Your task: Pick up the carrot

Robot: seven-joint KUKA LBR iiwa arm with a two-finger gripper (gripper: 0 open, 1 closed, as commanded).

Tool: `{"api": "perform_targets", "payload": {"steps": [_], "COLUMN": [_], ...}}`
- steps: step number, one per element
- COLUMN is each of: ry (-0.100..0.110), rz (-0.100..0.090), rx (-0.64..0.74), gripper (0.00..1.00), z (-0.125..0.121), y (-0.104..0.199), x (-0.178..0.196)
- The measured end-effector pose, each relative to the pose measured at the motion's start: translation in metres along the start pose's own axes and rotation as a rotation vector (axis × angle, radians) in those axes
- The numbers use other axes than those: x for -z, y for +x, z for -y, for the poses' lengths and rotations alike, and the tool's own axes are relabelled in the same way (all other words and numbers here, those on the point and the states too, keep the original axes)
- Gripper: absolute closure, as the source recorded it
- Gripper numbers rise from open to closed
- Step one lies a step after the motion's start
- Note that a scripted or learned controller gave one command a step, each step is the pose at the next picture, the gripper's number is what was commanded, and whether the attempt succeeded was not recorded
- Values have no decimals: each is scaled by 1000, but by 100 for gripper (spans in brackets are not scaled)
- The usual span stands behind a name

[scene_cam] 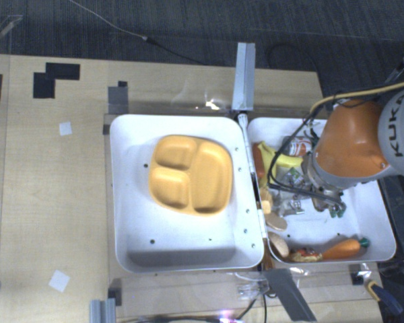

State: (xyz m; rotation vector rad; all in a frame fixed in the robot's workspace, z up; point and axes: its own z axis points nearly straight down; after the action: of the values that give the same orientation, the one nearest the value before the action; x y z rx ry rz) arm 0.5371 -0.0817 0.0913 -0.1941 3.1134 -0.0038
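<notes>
Gripper [293,195] partly hidden under wrist, carrot [341,249] near front wall

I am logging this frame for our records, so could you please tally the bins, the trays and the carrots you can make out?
White bins: 2, the left bin and the right bin
Yellow divided tray: 1, in the left bin
Carrot: 1, along the near edge of the right bin
Total: 4
The other items under the arm are too cluttered to count.

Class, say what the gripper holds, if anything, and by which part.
It cannot be told: the arm covers the gripper. The carrot lies apart in the right bin, so it is not held.
</notes>
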Motion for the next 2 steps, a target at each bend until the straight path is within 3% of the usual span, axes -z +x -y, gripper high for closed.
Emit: {"api": "perform_targets", "payload": {"steps": [1, 2], "ry": [5, 3], "rz": [-5, -3], "rx": [258, 583], "gripper": [100, 100], "z": [89, 69], "y": [25, 16], "x": [0, 0]}}
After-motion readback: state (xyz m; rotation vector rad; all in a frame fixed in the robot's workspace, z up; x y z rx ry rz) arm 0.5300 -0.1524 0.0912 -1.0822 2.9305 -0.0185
